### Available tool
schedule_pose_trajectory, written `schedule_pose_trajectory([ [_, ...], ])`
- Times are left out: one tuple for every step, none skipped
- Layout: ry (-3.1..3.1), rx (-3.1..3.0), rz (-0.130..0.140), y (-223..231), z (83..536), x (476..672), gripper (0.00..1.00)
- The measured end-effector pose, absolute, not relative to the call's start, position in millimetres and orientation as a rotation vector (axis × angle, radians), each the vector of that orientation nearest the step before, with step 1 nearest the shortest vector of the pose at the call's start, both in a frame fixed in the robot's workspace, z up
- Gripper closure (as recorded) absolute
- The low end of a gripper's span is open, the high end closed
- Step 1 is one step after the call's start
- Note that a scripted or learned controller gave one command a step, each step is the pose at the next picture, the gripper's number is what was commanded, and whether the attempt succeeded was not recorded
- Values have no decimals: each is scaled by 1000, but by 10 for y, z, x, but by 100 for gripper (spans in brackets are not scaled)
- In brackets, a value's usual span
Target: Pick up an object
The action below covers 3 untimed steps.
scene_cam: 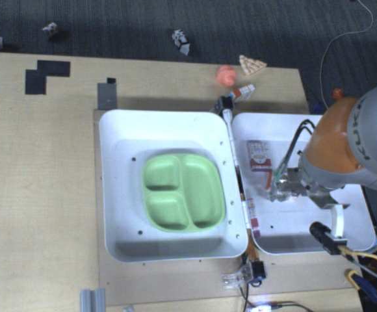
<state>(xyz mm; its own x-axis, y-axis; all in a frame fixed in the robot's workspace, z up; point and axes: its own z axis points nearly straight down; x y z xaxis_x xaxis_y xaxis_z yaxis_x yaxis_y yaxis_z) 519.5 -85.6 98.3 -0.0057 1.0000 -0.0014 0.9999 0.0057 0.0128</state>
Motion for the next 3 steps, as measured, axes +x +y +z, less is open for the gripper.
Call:
schedule_pose_trajectory([
  [2221,2208,12,-856,982,5194,0],
  [2223,2203,16,-848,1086,5205,100],
  [2223,2203,16,-848,1086,5204,0],
])
